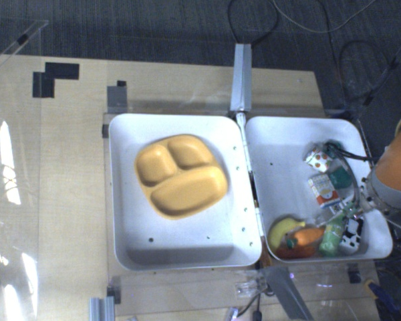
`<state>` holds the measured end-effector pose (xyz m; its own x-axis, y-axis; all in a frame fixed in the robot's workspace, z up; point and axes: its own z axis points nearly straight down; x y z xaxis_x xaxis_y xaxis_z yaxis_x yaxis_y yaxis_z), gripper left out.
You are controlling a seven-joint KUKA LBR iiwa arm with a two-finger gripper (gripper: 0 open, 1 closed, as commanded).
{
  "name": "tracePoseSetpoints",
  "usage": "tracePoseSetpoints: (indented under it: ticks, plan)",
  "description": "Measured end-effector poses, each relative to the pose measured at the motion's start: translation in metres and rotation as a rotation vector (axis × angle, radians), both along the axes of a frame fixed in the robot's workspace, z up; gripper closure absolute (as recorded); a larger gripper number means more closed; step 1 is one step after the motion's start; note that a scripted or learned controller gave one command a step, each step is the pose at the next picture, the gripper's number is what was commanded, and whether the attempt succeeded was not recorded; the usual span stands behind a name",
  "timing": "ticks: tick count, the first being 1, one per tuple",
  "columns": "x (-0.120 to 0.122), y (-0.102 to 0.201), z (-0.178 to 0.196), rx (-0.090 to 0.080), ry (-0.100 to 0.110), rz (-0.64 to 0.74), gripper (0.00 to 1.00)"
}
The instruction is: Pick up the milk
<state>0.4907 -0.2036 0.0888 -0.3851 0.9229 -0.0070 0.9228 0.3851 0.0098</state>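
Observation:
The milk (351, 235) is a small white carton with black patches. It lies in the front right corner of the right bin (281, 179), next to a green bottle (333, 237). My gripper (346, 209) reaches in from the right over the bin's right side, just above the milk and among the clutter there. The orange band of the arm (395, 169) is at the right edge of the view. Nothing is visibly lifted off the bin floor.
Near the milk lie an orange carrot-like item (309, 235) and a yellow-green fruit (285, 230). Small cartons (317, 158) (324, 187) and a green item (339, 176) sit further back. The left bin (127, 233) holds a yellow compartment tray (180, 176).

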Motion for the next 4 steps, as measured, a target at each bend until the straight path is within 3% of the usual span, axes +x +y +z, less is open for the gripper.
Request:
tracePoseSetpoints:
  ticks: [1,2,3,4]
  plan:
    - [0.11,-0.001,0.03,0.0,0.003,0.105,0.0]
    - [0.163,0.04,0.056,-0.001,0.001,0.183,0.0]
    - [0.019,0.002,0.066,-0.004,0.005,0.509,0.0]
    - [0.006,-0.002,0.006,-0.017,-0.015,0.53,0.0]
